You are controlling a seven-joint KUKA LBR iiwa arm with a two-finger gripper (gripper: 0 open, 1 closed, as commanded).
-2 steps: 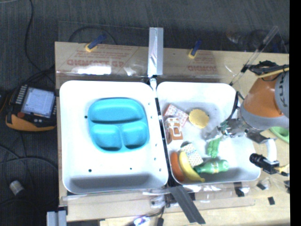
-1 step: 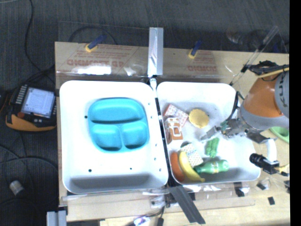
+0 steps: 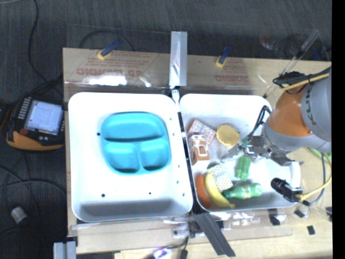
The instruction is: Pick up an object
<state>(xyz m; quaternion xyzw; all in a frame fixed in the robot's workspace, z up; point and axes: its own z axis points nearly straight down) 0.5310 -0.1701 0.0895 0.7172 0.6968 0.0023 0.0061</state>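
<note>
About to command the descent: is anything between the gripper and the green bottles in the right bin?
Nothing visible does. The gripper hangs directly over the upper green bottle, and the second green bottle lies just beyond it.

Setting: robotics lab or test cell. Evidence on view: an industrial arm (image 3: 302,117), grey with an orange band, reaching over a plywood table (image 3: 140,63) fitted with two shallow white bins (image 3: 86,198); blue and yellow clamps (image 3: 108,50) holding a clear sheet at the far edge; loose cables (image 3: 21,15) trailing across dark carpet; a handheld control pendant (image 3: 40,120) with lit screen lying on the floor.
</note>
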